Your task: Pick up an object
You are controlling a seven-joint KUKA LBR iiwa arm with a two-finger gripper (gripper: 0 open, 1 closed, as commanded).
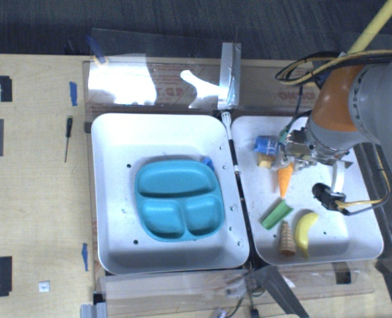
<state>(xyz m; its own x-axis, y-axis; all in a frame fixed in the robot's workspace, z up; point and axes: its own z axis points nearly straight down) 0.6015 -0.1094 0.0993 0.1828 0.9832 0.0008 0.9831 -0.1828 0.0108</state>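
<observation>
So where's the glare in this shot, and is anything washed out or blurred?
Camera view: strong glare on the clear panel behind the left bin, washing it white; the right bin is evenly lit, its banana and carrot slightly soft but readable.

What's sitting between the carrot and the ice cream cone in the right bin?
In the camera view, the green block lies between the carrot above and the ice cream cone below, tilted, beside the banana.
</observation>
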